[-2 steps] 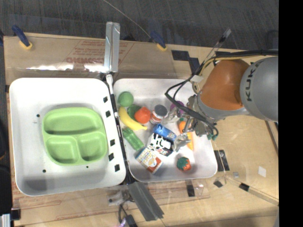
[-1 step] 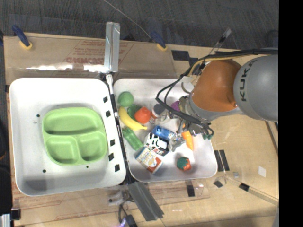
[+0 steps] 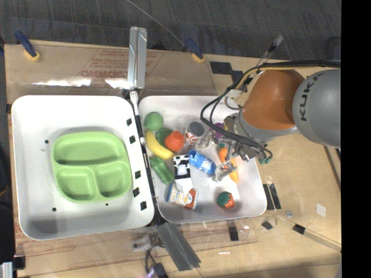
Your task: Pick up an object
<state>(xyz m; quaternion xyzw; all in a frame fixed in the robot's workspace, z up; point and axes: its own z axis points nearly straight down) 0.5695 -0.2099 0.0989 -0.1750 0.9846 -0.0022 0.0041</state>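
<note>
The left bin (image 3: pixel 29 172) holds a green divided tray (image 3: pixel 90 167), lying flat near its middle. A metal bar (image 3: pixel 137 57) stands at the far edge where the two bins meet.

The right bin (image 3: pixel 174 104) carries the loose objects. Along its left side sit a green ball (image 3: pixel 153 121), a yellow banana (image 3: pixel 157 146) just near of it, and a dark green vegetable (image 3: pixel 161 169) lying nearer still. An orange-red tomato (image 3: pixel 175 141) rests beside the banana. A black-and-white patterned card (image 3: pixel 181 165) lies near the bin's middle, with a small carton (image 3: pixel 182 196) at the near side of it. A blue packet (image 3: pixel 202 163) lies just right of the card. A red and green strawberry-like toy (image 3: pixel 225 200) sits alone toward the near right corner.

The grey arm (image 3: pixel 316 109) with its orange band (image 3: pixel 272 100) reaches in from the right over the bin's right half, cables looping around the wrist. The gripper (image 3: pixel 231 160) hangs low among small orange pieces (image 3: pixel 223 153) just right of the blue packet. Whether the claw is open, closed or gripping anything cannot be told, as the wrist and cables hide it.
</note>
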